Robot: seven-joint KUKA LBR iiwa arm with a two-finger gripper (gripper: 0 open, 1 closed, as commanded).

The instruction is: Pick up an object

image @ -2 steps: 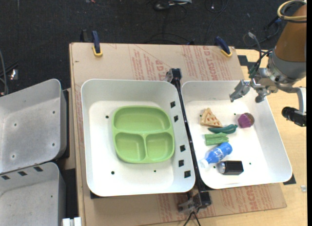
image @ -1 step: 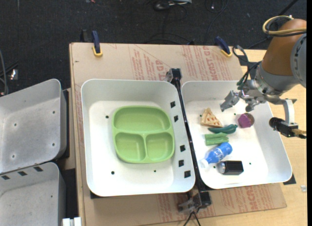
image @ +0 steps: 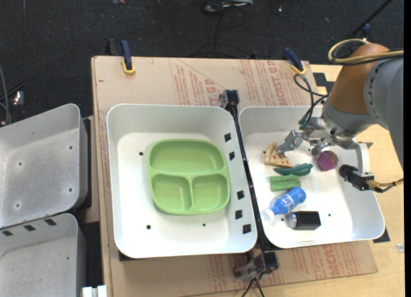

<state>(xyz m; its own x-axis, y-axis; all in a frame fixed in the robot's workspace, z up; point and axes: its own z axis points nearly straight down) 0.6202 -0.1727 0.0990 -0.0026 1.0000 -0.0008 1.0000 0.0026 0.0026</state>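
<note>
So I've got the arm (image: 369,90) over the right bin (image: 366,222), with the hand (image: 314,136) low near the back of it. Honestly can't tell from my feed if the fingers are apart or together, and I see nothing between them, so I'd call the pick not done yet. Everything is lying in that bin: purple thing (image: 327,160) just beside the hand, tan wedge (image: 276,155), green piece (image: 293,170), blue bottle (image: 286,201), black block (image: 307,219). Left bin (image: 122,129) has the green tray (image: 189,175). Whole grab and lift still to go, I reckon.
</note>
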